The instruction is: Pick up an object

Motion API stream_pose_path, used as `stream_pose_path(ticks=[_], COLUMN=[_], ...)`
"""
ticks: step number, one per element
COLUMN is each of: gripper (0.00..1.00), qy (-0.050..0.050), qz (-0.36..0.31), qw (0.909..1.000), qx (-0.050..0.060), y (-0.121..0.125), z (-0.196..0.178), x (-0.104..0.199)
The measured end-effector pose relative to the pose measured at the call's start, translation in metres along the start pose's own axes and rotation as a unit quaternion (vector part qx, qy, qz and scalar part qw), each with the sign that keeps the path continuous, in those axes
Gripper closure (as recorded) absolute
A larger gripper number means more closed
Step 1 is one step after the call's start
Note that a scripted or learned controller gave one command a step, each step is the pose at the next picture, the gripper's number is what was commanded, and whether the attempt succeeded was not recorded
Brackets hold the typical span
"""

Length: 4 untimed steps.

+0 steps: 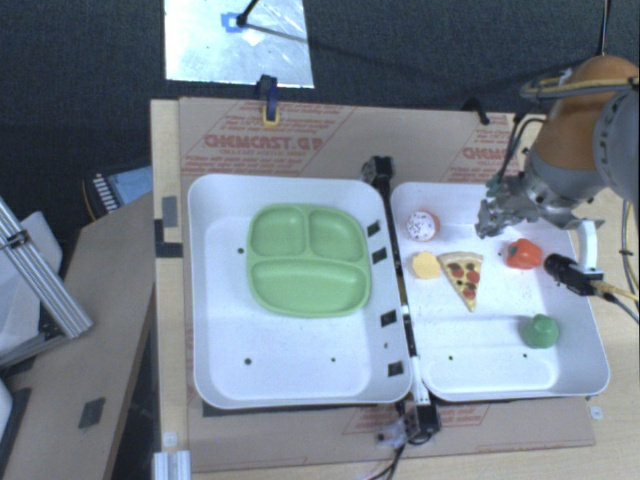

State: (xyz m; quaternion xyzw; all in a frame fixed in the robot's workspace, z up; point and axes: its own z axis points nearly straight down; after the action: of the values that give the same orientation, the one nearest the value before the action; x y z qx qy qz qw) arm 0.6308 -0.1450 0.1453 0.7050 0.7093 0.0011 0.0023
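Note:
In the right bin (pixel 500 373) lie a pizza slice (pixel 464 276), a small yellow piece (pixel 426 265), a white ball with pink spots (pixel 421 226), a red pepper-like toy (pixel 522 255) and a green round toy (pixel 540 331). My gripper (pixel 490 220) hangs over the back of that bin, between the spotted ball and the red toy, just up and left of the red toy. Nothing shows between its fingers.
The left bin (pixel 230 358) holds a green divided plate (pixel 306 260). A black divider with clips (pixel 392 268) runs between the bins. Cardboard lies under both bins, and a foil sheet (pixel 238 26) sits at the back.

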Motion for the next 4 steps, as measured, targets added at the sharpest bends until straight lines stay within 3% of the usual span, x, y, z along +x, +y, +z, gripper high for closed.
stream_pose_path(ticks=[2,4], gripper=[1.00,1.00], qy=[0.000,0.002], qz=[0.000,-0.002], qw=[1.0000,1.0000], qx=[-0.002,0.003], y=[0.012,-0.031], z=[-0.104,-0.094], x=[-0.005,0.114])
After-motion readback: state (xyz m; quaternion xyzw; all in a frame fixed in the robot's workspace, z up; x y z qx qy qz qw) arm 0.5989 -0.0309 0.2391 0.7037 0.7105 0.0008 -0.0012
